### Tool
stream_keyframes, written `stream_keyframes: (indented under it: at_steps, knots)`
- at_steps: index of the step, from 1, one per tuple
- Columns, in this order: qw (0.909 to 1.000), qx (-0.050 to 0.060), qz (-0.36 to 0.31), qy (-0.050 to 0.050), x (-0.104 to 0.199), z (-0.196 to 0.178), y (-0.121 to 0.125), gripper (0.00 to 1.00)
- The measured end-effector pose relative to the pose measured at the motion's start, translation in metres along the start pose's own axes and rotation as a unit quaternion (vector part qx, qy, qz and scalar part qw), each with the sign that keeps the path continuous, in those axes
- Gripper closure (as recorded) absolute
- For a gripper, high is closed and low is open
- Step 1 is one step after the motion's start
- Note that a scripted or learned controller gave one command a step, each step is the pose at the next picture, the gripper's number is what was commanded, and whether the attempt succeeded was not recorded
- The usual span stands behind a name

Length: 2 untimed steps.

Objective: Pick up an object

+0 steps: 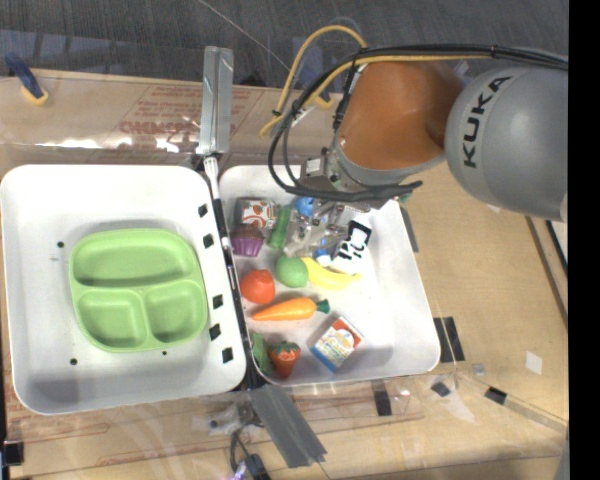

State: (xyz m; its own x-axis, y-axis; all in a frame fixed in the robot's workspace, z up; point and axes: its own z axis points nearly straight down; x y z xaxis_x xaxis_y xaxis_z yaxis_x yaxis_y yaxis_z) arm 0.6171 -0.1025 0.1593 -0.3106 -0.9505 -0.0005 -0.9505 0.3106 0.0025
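The right white bin [412, 298] holds several toy foods. A banana [332, 274] lies near the middle, beside a green lime [291, 271] and a red tomato [258, 286]. A carrot [283, 310] lies below them. A strawberry [283, 356] and a small juice carton [336, 344] sit near the front wall. A purple piece [247, 241], a printed box [257, 213] and a green stick-shaped piece [279, 226] lie at the back left. My gripper [320, 230] hangs low over the bin's back middle, just above the banana, under the orange wrist band [390, 108].
The left white bin [30, 268] holds a green divided tray [137, 288]. A metal divider post [216, 98] stands between the bins at the back. Yellow and black cables [300, 78] loop above the wrist. The wooden bench [500, 298] lies bare to the right.
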Motion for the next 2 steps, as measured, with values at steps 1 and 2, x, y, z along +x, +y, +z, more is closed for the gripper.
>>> stream_keyframes:
  at_steps: [1,2]
  knots:
    - [0.9765,0.002,-0.215,-0.001,-0.004,-0.011,-0.004,1.0]
    - [0.9182,-0.002,-0.396,0.0,0.101,0.039,0.003,1.0]
